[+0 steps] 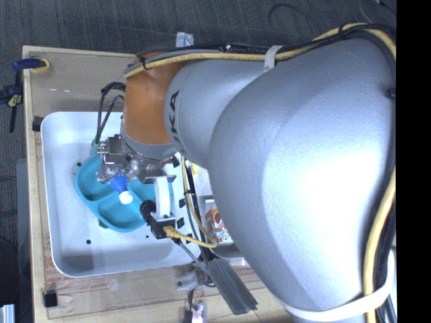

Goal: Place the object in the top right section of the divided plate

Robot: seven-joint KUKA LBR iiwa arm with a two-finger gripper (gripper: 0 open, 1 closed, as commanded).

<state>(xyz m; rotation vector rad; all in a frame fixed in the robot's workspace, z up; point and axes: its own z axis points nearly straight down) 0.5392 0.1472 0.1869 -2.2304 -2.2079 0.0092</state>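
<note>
One small obj [125, 196], white w/ a blue bit just above it, sits on the blue divided plate [91, 187], centre-left of frame, right at the lower edge of the gripper [116, 169]. Can't tell if it's a single item or two, or if it's resting in a plate section vs. hanging off the tool; too small and partly masked. Finger state: can't tell, wrist hardware hides them. Key relation: obj lies just below-right of the gripper in frame, touching or nearly so. Which section is "top right" isn't readable, since the arm [269, 153] covers the plate's right side. Plate lies in the left white bin [57, 200]; a printed packet [215, 226] peeks out under the arm, lower centre.
</note>
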